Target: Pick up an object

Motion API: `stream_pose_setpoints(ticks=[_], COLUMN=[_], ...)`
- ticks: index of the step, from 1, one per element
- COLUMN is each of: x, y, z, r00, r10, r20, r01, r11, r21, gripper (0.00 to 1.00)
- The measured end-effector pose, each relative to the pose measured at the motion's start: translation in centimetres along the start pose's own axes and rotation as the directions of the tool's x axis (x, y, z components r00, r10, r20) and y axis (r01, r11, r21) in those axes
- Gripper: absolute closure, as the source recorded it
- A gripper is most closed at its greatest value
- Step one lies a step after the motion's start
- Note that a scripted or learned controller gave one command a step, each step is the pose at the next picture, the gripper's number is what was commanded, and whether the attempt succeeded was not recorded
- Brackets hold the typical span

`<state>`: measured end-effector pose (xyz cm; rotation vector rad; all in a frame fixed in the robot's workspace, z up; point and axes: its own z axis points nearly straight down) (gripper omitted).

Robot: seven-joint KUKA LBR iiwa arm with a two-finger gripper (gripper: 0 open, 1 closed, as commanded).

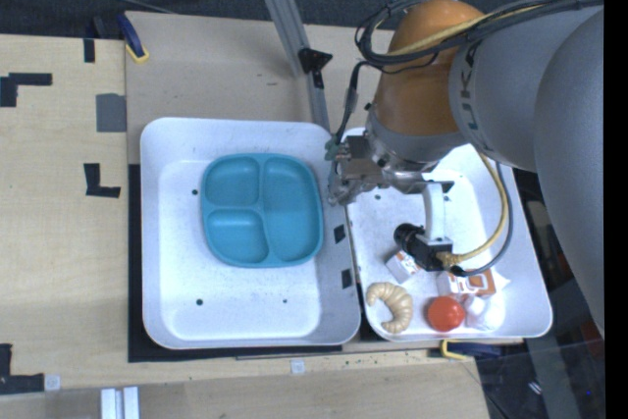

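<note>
Red tomato-like ball (445, 313) low in right bin (530, 304), beside croissant (393, 305) and small carton (478, 285); gripper (345, 174) hovering at bin's upper left, well apart, jaw state impossible to tell; risk: clipping divider, missing everything

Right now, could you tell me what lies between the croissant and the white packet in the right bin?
In the camera view, a red ball sits between the croissant and the white packet.

Grey arm (549, 103) enters from the right, orange-banded wrist bent downward, gripper (345, 174) low at centre, finger state obscured.
</note>
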<state>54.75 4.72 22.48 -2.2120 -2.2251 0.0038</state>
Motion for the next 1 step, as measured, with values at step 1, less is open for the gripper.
stream_pose_setpoints(ticks=[1], x=[4.72], y=[-1.5], z=[0.73], r00=[1.0], r10=[0.0], r20=[0.001], r01=[0.0], r11=[1.0], r21=[0.0], gripper=[1.0])
